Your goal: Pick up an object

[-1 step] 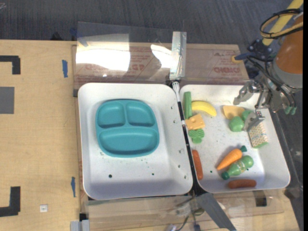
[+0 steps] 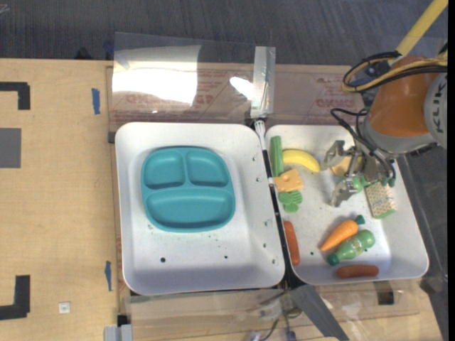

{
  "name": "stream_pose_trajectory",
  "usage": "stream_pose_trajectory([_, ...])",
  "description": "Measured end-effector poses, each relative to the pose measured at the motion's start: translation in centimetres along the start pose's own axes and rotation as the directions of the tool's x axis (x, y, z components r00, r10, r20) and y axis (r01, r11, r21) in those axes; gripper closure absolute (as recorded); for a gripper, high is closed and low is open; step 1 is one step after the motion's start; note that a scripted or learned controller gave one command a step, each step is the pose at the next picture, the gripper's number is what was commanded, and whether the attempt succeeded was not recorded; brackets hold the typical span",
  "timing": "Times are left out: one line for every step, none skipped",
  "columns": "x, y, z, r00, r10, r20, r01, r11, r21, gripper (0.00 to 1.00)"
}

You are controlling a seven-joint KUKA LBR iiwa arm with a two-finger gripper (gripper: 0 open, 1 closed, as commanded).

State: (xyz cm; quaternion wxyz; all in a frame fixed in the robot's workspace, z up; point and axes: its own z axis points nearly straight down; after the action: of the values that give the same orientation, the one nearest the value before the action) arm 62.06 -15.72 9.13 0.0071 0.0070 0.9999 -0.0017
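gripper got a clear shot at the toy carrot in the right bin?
Probably yes. The gripper is above the right bin, up and slightly right of the toy carrot. Bare floor lies between them. A green toy vegetable touches the carrot's lower right side, so closing there may catch both.

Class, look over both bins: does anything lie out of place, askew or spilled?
Nothing is spilled or broken. One oddity: an orange-red piece lies along the left wall of the right bin, by the divider, apart from the carrot. The teal tray sits squarely in the left bin.

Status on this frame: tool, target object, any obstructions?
Tool low in right bin, nothing visibly gripped. Banana to its left, carrot nearer the camera. Objects crowd the tool.
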Motion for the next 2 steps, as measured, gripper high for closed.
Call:
stream_pose_trajectory([9.7, -1.1, 0.1, 0.993, 0.12, -0.006, -0.12, 0.993, -0.001, 0.0])
stream_pose_trajectory([13.6, -2.0, 0.0, 0.99, 0.139, 0.0, -0.139, 0.99, 0.0, 0.0])
